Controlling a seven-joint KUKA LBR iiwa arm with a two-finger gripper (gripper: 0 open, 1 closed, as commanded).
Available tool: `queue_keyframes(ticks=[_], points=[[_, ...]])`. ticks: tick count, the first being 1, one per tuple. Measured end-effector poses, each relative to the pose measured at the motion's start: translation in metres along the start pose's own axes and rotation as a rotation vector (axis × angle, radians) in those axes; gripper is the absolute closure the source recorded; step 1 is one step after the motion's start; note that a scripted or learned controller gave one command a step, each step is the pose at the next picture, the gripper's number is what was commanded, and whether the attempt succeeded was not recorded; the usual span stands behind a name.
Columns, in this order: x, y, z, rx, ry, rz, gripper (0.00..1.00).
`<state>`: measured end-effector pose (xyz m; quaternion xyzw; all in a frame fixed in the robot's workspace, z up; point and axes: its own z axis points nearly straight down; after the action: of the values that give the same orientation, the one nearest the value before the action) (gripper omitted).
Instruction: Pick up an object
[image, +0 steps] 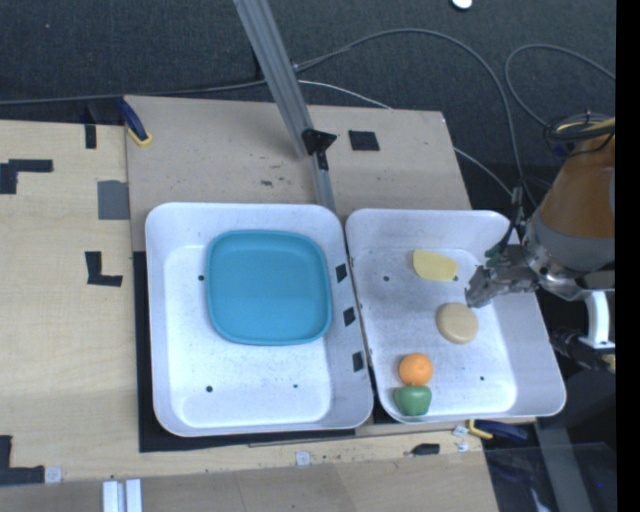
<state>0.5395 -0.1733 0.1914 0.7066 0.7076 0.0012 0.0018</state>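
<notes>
Pincer (482, 290) hangs low over the right bin (520, 395), near the middle of its right edge, reached in from the arm (580, 210) whose grey wrist and orange band sit just outside that edge; whether it is parted or closed I cannot tell, since the tip is a dark blur against the white floor, and nothing shows as held. Nearest to it is a tan, rounded, stone-like object (457, 323), lying just beside the tip and slightly toward the bin's front edge, apparently not yet touched. That closeness suggests this is the piece being approached, though the task names no particular one, so this is only a judgement. A pale yellow wedge-like piece (435, 265) lies near the tip on the other side, toward the bin's back edge. Well apart, at the front edge near the left corner, an orange ball (415, 369) rests touching a green rounded object (411, 400), likely settled where the floor slopes into the wall. In the left bin (175, 300), a blue square plate (268, 286) lies flat toward the back, well clear of the arm. Both bins sit side by side on the wooden bench (60, 300), their inner edges nearly meeting.
</notes>
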Motion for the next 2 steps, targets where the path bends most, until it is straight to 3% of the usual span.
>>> queue_keyframes(ticks=[1, 2], points=[[0.0, 0.001, -0.052, 0.001, 0.0, 0.001, 1.0], [0.058, 0.012, -0.049, 0.005, 0.002, -0.003, 1.0]])
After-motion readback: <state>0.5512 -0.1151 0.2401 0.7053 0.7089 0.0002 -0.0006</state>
